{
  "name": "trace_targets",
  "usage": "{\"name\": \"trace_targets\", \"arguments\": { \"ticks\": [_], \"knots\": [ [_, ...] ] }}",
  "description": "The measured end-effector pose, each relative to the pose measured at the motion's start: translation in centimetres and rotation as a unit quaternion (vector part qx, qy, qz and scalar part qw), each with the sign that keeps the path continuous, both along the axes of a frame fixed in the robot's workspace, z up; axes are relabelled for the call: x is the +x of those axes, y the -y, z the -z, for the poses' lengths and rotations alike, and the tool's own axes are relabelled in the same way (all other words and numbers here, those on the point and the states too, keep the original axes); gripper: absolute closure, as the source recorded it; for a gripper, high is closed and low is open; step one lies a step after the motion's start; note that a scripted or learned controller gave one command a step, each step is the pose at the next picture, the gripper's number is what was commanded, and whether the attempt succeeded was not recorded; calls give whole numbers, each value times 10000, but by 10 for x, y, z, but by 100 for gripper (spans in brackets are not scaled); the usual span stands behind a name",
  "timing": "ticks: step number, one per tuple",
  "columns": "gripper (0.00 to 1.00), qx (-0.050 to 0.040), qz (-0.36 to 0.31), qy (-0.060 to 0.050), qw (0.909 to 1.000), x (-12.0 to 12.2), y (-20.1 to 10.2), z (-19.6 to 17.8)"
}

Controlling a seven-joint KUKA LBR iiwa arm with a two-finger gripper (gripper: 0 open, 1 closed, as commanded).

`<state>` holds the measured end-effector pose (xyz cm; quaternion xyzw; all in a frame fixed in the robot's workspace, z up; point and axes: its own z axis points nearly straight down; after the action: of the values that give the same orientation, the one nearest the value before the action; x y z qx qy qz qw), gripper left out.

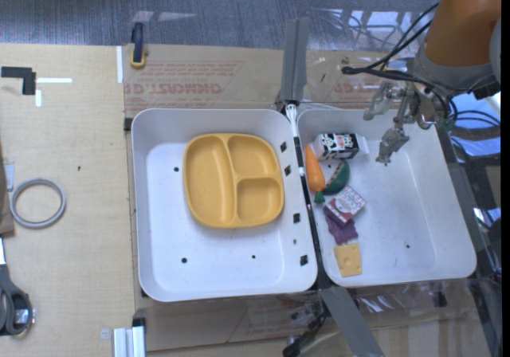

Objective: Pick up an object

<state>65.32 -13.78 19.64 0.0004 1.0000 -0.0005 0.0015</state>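
Observation:
The right bin [430, 212] holds a cluster of small toy foods along its left side: a black-and-white carton [338, 144], an orange carrot [315, 168], a green piece [339, 178], a pink-and-white packet [348, 203], a purple piece [341, 228] and a yellow cheese slice [347, 259]. My gripper [392, 143] hangs over the bin's upper middle, to the right of the carton and apart from it. Nothing shows between its fingers.
The left bin [159, 260] carries a yellow three-compartment plate [233, 180]. On the wooden bench to the left lie a grey tape ring [36, 202] and scissors [12, 307]. Cables trail behind the arm at the upper right.

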Motion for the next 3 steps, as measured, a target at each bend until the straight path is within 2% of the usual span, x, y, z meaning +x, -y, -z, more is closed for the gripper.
{"name": "trace_targets", "arguments": {
  "ticks": [1,2,3],
  "knots": [
    [0,13,1902,88,9817,-2,-29,74],
    [0,36,2397,262,9705,-26,-33,83],
    [0,12,1092,168,9939,1,-8,86]
  ]
}}
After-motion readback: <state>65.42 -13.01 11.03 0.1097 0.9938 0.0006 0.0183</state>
